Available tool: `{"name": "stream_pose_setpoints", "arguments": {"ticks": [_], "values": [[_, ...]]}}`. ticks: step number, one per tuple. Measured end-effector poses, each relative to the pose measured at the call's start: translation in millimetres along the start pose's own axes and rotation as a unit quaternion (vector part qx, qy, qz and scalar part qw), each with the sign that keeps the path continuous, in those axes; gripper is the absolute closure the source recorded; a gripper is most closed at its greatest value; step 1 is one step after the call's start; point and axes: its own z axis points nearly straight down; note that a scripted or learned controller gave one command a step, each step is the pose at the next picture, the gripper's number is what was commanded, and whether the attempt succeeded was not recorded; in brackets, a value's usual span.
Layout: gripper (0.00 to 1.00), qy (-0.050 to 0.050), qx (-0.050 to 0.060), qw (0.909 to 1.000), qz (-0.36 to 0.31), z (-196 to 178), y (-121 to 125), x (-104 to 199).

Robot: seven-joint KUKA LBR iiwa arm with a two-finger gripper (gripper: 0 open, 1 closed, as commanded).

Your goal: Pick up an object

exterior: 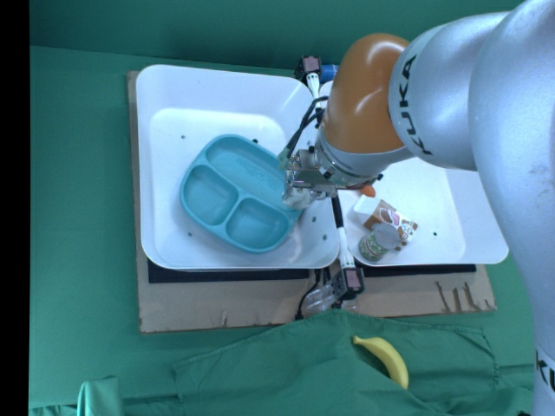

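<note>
The arm reaches in from the right, orange band bright above the wrist, and the gripper (295, 193) is down over the right edge of the blue divided plate (236, 195), which lies flat in the left bin (165, 94), skewed at an angle with its three compartments facing up. Whether the claw is released or clenched, I cannot tell: the wrist body covers it from this slant. The plate looks like molded plastic or silicone, so I judge it light, fairly stiff, not fragile, but smooth and slick, and too wide to span across. The sensible hold is the raised rim, one finger inside a compartment and one outside, or else one of the dividing ridges between compartments; the rim nearest the gripper, on the plate's right side, is the obvious candidate. A pinch at one edge means the plate hangs off-centre and may tip or slip out as it rises, so a firm, deep bite matters. Over in the right bin (473, 232) sit a small can (378, 243) with a pale lid and a printed packet (395, 219) just beside it, touching or nearly so; both are compact and easier grabs. A banana (386, 358) lies on the green cloth (286, 371) below the bins, out of play.
</note>
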Motion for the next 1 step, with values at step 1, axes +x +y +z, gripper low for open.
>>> {"name": "stream_pose_setpoints", "arguments": {"ticks": [1], "values": [[1.0, -0.005, 0.003, 1.0, 0.002, -40.8, -11.1, -67.5]]}}
